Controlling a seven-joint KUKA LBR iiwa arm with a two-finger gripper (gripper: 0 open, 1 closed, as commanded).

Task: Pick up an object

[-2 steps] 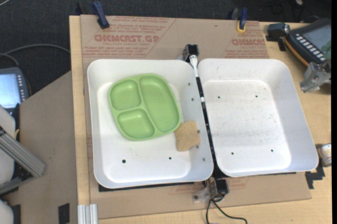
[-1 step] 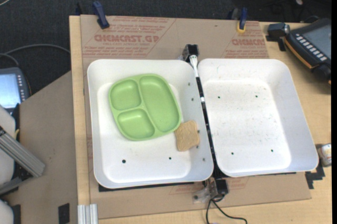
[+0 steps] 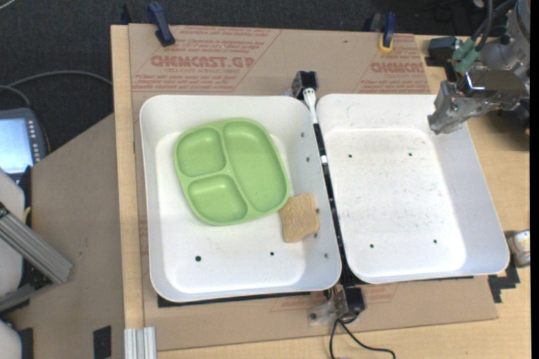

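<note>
A green divided plate (image 3: 232, 171) lies in the left bin (image 3: 168, 265). A tan, sponge-like square (image 3: 300, 217) rests just off the plate's lower right corner, near the bin's right wall. My gripper (image 3: 448, 115) hangs over the upper right corner of the right bin (image 3: 472, 206), far from both objects. Nothing shows between its fingers.
The two white bins sit side by side on a brown board (image 3: 253, 54) held by blue clamps (image 3: 160, 22). A black strip (image 3: 318, 148) runs between the bins. Cables and grey equipment crowd the top right behind the arm.
</note>
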